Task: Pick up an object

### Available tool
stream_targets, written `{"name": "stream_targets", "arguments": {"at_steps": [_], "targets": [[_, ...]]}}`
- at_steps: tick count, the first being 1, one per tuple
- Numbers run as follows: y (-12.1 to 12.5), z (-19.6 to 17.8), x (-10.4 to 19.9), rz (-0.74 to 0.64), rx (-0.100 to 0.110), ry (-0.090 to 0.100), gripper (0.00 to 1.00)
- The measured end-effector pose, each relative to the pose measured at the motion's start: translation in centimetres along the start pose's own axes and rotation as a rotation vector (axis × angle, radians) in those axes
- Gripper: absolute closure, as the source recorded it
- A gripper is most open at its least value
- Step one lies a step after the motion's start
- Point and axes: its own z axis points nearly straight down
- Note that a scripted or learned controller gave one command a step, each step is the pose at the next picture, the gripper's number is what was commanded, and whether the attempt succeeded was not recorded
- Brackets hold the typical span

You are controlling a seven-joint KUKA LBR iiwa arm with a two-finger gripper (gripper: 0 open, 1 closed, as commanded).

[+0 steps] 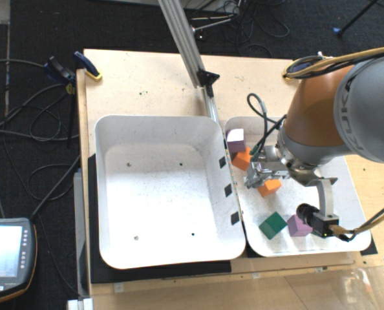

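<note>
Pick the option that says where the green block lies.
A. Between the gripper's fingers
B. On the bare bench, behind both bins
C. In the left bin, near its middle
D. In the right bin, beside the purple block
D: the green block lies on the floor of the right bin, near its front edge, with the purple block just to its right.

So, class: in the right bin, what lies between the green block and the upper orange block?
In the camera view, the second orange block lies between the green block and the upper orange block.
</note>
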Motion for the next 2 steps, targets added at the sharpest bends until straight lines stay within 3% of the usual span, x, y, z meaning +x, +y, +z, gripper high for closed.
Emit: {"name": "stream_targets", "arguments": {"at_steps": [2], "targets": [[1.0, -2.1, 9.5, 0.000, -0.002, 0.000, 1.00]]}}
